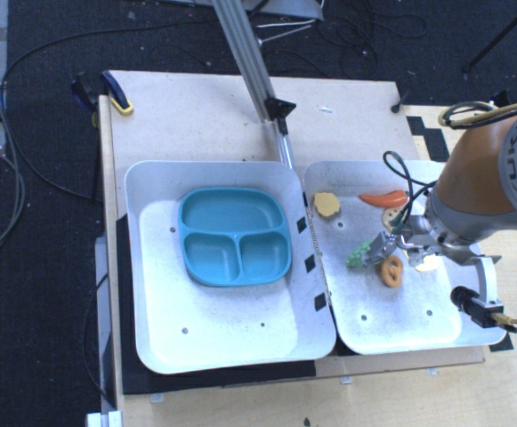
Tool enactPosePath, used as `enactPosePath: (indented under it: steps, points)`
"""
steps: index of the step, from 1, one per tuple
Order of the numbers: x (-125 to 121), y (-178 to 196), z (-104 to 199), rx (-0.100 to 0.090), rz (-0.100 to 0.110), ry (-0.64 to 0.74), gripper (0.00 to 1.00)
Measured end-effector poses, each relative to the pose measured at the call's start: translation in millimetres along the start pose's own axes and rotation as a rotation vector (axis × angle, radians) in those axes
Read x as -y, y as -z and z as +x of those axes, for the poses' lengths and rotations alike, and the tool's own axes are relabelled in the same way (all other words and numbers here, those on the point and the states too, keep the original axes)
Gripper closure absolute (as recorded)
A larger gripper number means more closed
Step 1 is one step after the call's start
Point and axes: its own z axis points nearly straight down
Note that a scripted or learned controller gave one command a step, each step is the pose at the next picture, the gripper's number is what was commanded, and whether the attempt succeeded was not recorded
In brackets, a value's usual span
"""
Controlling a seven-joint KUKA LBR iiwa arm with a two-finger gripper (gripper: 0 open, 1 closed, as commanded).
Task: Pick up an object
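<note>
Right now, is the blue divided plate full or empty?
Empty: the blue divided plate in the left bin shows only bare blue in all three compartments.

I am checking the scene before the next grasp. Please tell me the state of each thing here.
Blue tray: upright in the left bin, compartments bare.
Carrot: lying in the right bin.
Yellow piece: lying apart from the others.
Green item: lying beside the pincer.
Brown ring: lying below the pincer.
</note>
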Motion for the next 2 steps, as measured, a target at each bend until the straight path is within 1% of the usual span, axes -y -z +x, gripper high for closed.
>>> enactPosePath:
  steps: [1, 2]
  points:
    - [-1.4, 12.9, 0.6, 0.001, -0.005, 0.001, 1.00]
    - [-8.5, 70.8, 7.7, 0.002, -0.010, 0.005, 1.00]
